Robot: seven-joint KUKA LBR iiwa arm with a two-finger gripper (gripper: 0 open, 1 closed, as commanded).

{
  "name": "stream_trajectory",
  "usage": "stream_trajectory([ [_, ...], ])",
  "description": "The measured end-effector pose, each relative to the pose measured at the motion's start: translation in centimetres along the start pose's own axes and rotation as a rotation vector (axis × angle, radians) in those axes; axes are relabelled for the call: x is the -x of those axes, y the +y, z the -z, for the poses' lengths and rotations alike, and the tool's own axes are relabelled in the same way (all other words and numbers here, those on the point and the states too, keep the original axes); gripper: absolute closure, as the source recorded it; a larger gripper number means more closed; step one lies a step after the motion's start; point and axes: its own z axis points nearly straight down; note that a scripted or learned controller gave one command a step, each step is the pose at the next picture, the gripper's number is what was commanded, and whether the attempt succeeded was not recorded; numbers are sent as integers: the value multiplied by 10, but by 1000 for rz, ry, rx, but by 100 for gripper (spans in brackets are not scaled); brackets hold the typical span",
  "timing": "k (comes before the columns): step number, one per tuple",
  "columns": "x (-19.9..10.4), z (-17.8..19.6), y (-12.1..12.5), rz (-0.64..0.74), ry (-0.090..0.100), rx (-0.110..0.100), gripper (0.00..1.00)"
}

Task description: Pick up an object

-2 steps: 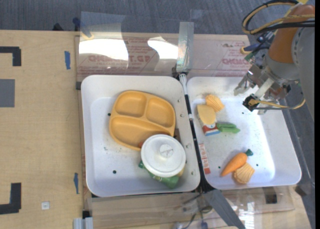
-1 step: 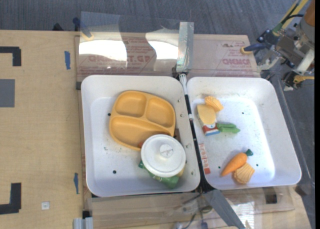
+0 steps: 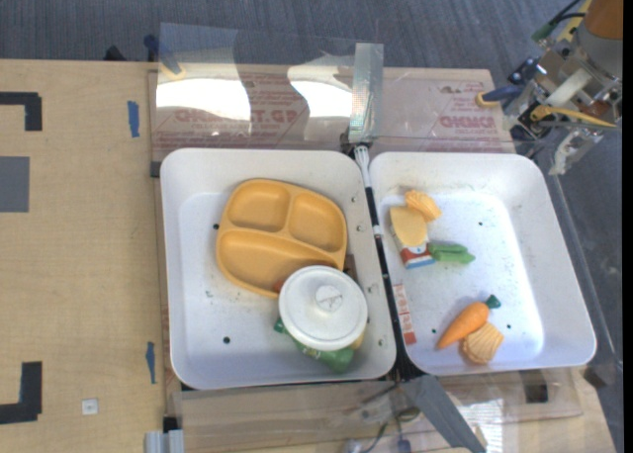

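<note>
Orange toy carrot low in my right bin, gripper beyond that bin's far right corner, finger state I cannot tell.

Toys in two bins

Right bin: carrot, shell, cheese, green piece. Left bin: orange tray, white lidded cup.

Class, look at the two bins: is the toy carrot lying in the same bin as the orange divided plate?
No. The carrot lies in the right bin, while the plate sits in the left bin.
</note>
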Motion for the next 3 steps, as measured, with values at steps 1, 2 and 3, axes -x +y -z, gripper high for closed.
stream_trajectory([
  [1,5,-16,4,-350,-3,-4,0],
  [2,-3,-13,-14,-63,-1,-4,0],
  [3,-17,-34,-39,-396,-2,-6,0],
])
